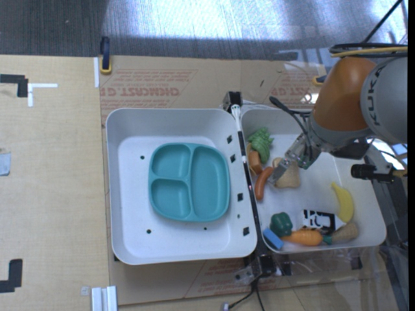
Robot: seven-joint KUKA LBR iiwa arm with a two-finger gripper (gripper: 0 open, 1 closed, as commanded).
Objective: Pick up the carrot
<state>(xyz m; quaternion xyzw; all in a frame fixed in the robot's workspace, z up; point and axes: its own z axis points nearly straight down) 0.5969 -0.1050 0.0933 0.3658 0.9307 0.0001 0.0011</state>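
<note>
An orange carrot (254, 160) with a leafy green top (260, 140) lies along the left wall of the right bin (363, 173). My gripper (284, 167) reaches in from the right and hovers low, just right of the carrot, over a tan bread-like piece (289, 179). A red-orange sausage (261, 182) lies between the carrot and the gripper tip. A second orange, carrot-like piece (305, 238) rests at the bin's front edge.
The right bin also holds a yellow banana (343, 203), a green pepper (281, 223), a blue block (273, 240), a tan potato-like piece (345, 232) and a black-and-white card (318, 219). The left bin (123, 193) carries a teal divided plate (189, 181).
</note>
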